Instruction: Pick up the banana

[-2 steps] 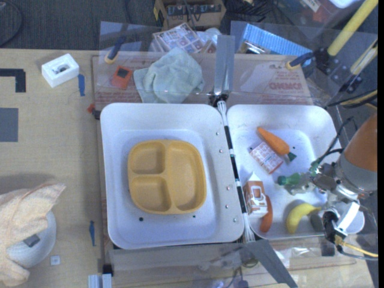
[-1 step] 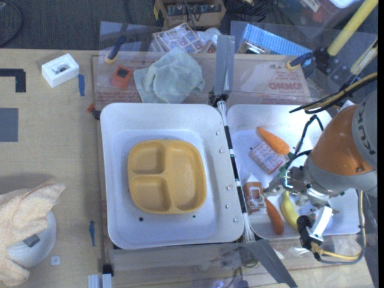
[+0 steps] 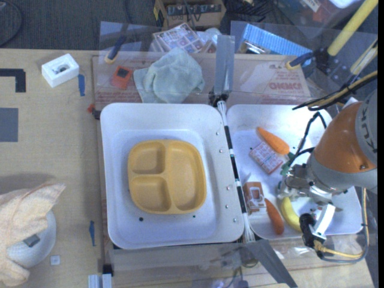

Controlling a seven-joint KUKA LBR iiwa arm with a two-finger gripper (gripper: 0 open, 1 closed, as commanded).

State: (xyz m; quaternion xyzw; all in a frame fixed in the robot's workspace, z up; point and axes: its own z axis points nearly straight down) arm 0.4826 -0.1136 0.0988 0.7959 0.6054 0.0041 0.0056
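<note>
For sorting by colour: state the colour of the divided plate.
The divided plate is mustard yellow; camera view.

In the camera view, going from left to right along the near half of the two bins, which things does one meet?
yellow divided plate → brown packet → nearer carrot → banana

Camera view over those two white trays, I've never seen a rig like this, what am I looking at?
One fixed camera looks down at a slant on a bench. The grey and orange machine at the right is a robot arm. Its gripper hangs over the right bin. That bin holds a banana, an upper carrot, a lower carrot, a patterned packet and a brown packet. The left bin holds a yellow divided plate. The banana lies right by the gripper; whether it is gripped cannot be seen.
</note>
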